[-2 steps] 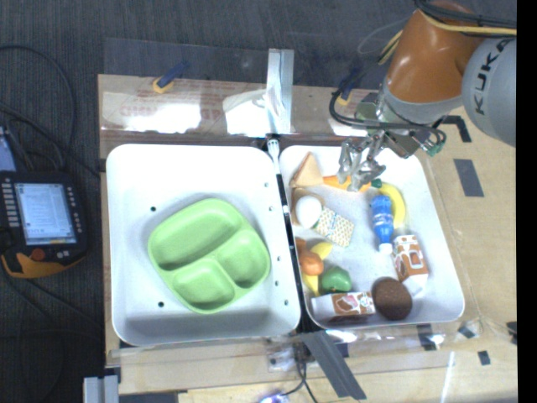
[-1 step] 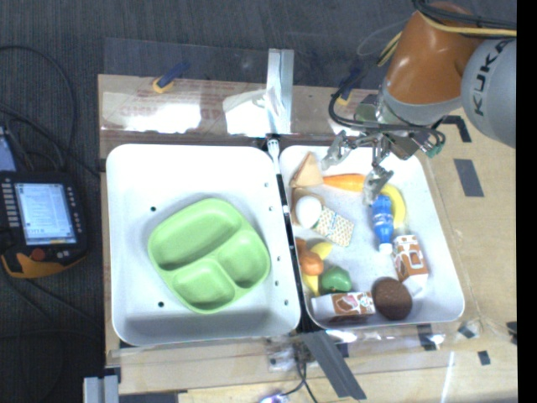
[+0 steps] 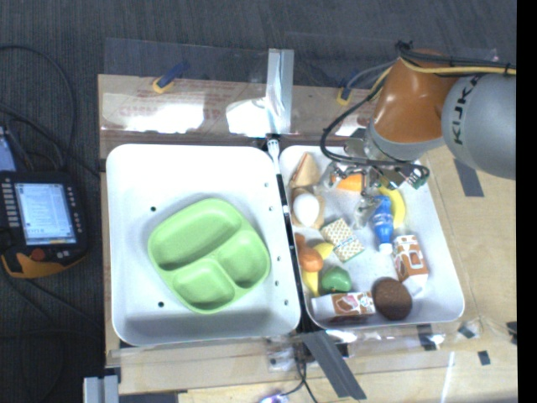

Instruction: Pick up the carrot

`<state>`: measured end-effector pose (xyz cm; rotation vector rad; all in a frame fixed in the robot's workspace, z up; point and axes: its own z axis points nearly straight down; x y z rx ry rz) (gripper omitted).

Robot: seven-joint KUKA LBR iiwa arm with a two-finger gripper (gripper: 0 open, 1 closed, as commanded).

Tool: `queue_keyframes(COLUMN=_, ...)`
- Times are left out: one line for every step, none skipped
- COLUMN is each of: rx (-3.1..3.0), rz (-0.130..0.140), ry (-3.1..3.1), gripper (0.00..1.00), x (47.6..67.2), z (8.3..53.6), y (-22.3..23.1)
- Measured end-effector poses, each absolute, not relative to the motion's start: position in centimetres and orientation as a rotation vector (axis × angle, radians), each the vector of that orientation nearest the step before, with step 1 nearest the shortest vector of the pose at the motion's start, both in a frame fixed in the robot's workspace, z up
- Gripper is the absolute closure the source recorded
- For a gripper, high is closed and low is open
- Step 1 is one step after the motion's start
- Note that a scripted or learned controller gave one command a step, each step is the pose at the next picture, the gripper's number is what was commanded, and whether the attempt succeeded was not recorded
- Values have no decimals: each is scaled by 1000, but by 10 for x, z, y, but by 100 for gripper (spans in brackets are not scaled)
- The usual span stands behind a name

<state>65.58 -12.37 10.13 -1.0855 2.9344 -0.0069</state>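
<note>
The carrot (image 3: 351, 183) is a small orange piece in the upper part of the right bin (image 3: 445, 259). My gripper (image 3: 359, 185) hangs right over it, below the arm's orange band, and hides part of it. From this angle I cannot make out whether the carrot is gripped or just lies under the gripper.
The right bin is crowded: a tan wedge (image 3: 304, 170), a white egg (image 3: 306, 207), a blue bottle (image 3: 383, 223), a banana (image 3: 398, 205), a brown ball (image 3: 392, 298) and several other toy foods. The left bin (image 3: 134, 175) holds a green divided plate (image 3: 210, 253).
</note>
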Motion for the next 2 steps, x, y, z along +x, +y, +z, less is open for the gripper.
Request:
queue_keyframes(rx=-803, rz=-11, ry=3007, gripper=0, x=625, z=97, y=-140)
queue_keyframes(rx=-974, rz=-14, ry=2995, gripper=0, x=669, z=98, y=-119)
